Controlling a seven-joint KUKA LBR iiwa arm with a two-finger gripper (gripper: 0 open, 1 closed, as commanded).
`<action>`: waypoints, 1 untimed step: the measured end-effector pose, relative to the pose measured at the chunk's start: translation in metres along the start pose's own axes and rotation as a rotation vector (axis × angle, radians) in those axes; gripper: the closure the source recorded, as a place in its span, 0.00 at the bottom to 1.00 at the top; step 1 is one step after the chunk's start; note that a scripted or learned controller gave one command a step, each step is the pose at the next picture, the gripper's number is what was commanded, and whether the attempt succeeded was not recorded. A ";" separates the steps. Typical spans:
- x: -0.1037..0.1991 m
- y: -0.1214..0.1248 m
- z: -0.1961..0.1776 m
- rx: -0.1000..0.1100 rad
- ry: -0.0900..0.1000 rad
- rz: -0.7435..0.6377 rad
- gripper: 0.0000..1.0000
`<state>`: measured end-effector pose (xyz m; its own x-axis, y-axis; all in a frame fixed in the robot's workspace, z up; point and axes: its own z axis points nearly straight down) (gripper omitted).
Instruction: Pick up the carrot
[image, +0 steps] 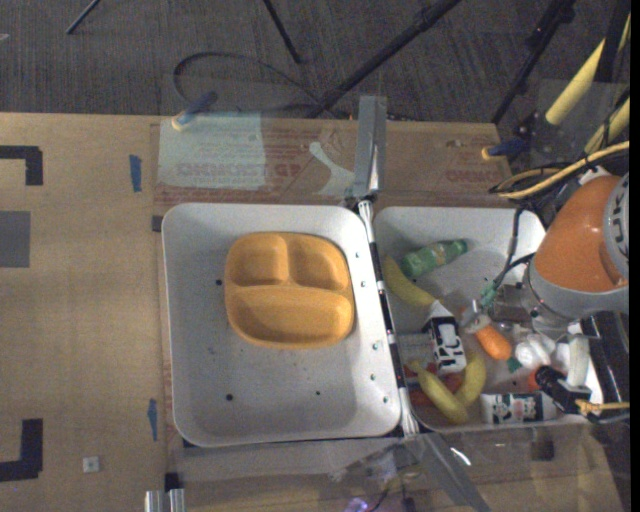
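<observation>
Jaws (500, 310): state indiscernible, fingertips blurred at carrot (492, 342), whose long axis runs upper-left to lower-right, upper end partly hidden.

We see a wooden bench (90, 330) that carries two shallow white bins. The right bin (455, 222) lies under the gripper (510, 315), and the left bin (190, 330) touches it on the side away from the arm. Beyond both bins, a pale printed sheet (215, 158) lies flat on the bench. Blue tape pieces (135, 172) and black corner marks (25, 165) are far from the gripper, past the left bin.
</observation>
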<state>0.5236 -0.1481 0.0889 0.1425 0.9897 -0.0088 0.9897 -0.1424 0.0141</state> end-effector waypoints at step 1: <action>0.002 0.000 -0.009 0.003 0.005 0.001 1.00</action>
<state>0.5233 -0.1464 0.0975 0.1431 0.9897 -0.0037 0.9897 -0.1430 0.0112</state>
